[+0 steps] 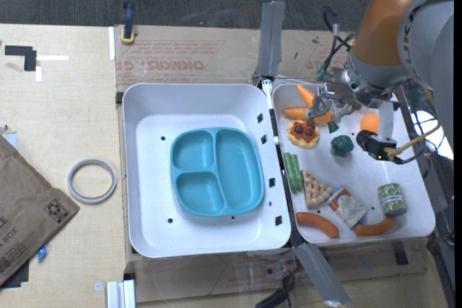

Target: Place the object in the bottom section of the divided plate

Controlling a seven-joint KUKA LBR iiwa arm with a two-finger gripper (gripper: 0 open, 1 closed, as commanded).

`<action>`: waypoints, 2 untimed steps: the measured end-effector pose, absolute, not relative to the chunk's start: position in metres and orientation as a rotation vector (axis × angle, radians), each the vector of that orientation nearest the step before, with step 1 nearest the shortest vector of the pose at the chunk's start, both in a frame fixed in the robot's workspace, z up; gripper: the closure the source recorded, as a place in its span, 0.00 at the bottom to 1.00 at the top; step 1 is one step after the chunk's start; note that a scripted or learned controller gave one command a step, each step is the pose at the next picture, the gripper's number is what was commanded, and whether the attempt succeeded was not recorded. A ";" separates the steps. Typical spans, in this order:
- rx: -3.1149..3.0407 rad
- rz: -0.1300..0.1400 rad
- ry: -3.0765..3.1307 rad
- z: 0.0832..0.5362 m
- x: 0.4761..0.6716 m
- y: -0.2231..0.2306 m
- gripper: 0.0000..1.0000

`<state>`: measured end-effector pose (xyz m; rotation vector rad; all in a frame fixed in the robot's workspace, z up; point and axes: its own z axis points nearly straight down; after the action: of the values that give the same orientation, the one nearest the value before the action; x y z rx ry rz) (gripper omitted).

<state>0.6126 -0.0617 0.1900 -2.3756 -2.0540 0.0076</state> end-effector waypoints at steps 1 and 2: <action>-2.193 0.005 -2.246 0.191 0.587 -0.008 1.00; -1.852 0.005 -2.535 0.191 0.550 0.049 1.00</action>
<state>0.5503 0.0494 0.1906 -1.8516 -2.5347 0.0047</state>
